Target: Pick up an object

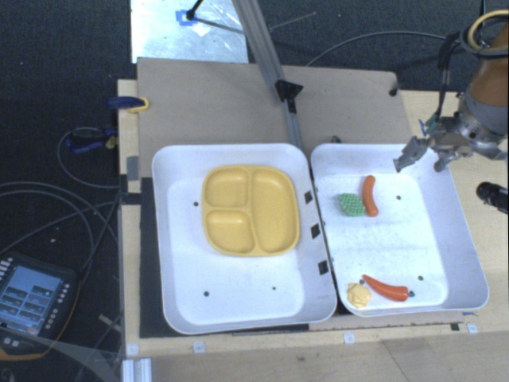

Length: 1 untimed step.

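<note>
Two white bins sit side by side on the worktop. My gripper hangs over the far right corner of the right bin, its two fingers spread apart with nothing between them. One fingertip points down toward the bin's far edge, the other is just right of it. Well apart from the gripper, toward the bin's left side, an orange sausage lies touching a green piece on its left. At the near edge of the same bin lies a second sausage, with a yellow piece just beside its left end. The left bin holds a yellow tray with three compartments, lying flat toward the far side.
</note>
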Each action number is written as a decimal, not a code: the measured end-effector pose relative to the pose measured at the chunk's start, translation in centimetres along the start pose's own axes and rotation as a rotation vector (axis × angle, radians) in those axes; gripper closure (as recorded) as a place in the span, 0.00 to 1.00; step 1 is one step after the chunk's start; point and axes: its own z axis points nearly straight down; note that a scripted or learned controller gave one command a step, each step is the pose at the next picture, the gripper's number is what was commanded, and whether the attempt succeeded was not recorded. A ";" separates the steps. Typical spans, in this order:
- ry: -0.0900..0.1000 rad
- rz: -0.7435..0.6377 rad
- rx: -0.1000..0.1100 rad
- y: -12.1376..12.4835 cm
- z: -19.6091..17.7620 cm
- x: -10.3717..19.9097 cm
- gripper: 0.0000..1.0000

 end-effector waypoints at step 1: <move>0.000 -0.001 0.000 0.0 0.0 0.0 0.00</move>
